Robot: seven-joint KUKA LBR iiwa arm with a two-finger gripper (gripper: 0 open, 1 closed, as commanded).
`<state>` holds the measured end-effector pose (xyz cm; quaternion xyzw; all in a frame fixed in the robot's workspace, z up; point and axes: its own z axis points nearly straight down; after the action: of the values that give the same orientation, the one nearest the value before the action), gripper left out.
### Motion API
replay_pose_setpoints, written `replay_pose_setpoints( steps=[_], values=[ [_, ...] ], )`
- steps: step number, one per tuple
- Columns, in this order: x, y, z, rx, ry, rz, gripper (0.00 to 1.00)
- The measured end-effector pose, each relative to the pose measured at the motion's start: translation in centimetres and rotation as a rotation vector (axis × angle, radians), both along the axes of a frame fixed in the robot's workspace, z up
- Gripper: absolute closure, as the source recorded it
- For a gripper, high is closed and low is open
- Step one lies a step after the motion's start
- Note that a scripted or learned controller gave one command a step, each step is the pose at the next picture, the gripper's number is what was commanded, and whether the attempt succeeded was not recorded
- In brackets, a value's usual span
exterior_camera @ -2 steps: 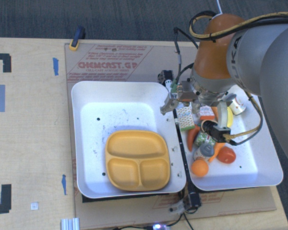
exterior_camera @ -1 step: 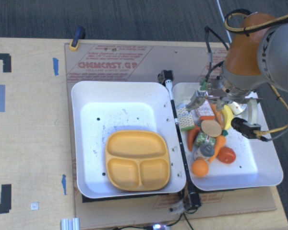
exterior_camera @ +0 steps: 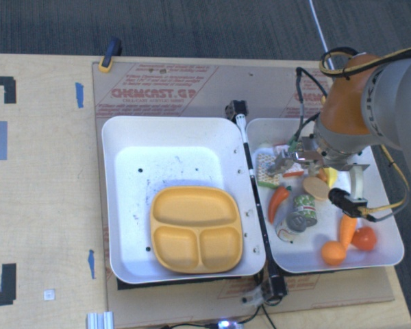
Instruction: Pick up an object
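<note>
My gripper [exterior_camera: 294, 160] hangs low over the back of the right bin [exterior_camera: 390, 252], under the grey arm with its orange band. It is just right of a small green and white packet [exterior_camera: 265, 170] and above a beige piece [exterior_camera: 316, 186] and a yellow piece [exterior_camera: 329, 177]. Nearer the front lie a red-orange chili pepper [exterior_camera: 279, 201], a grey-green can [exterior_camera: 303, 212], a carrot [exterior_camera: 347, 229], a red tomato [exterior_camera: 364, 238] and an orange [exterior_camera: 333, 253].
The left bin [exterior_camera: 123, 156] holds a yellow divided plate [exterior_camera: 196, 227] at its front. A black ridge [exterior_camera: 253, 184] runs between the two bins. Black cables [exterior_camera: 308, 94] loop around the wrist. The bins rest on a cardboard sheet [exterior_camera: 157, 84].
</note>
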<state>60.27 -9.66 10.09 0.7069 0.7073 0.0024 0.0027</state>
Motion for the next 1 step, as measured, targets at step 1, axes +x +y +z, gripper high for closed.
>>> replay_pose_setpoints(
  steps=[1],
  values=[
    [1.60,0.25,-1.16,0.002,0.001,0.001,0.00]
  ],
)
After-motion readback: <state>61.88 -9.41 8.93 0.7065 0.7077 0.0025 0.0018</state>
